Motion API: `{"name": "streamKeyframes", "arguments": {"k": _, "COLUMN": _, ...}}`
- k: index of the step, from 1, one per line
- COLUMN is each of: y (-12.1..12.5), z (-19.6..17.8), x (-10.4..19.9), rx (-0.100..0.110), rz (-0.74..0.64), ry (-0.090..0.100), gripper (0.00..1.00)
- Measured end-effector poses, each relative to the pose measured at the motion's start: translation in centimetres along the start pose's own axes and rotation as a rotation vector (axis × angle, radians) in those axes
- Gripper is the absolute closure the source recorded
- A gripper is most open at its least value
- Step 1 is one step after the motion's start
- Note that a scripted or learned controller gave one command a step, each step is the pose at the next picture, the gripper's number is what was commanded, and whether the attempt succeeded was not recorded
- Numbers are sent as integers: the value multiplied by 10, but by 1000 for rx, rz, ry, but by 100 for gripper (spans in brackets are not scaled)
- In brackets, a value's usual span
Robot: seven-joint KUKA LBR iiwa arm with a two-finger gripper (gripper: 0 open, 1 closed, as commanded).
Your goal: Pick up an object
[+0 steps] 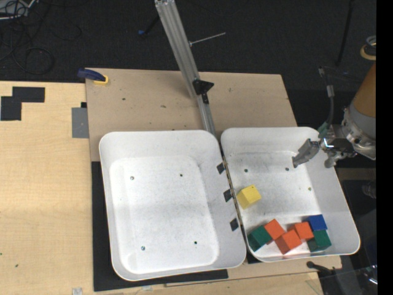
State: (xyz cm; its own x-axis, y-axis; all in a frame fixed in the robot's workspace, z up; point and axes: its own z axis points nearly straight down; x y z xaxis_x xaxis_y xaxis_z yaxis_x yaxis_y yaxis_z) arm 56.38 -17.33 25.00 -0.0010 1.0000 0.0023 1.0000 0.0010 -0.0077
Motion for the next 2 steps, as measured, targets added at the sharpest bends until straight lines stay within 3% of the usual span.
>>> {"name": "streamKeyframes", "arguments": {"k": 1, "y": 1, "z": -2, "x": 0, "rx": -5, "rz": 1, "ry": -1, "gripper": 0}}
{"name": "streamKeyframes", "arguments": {"k": 2, "y": 2, "z": 42, "x": 3, "rx": 0, "rz": 0, "ry": 0, "gripper": 0}}
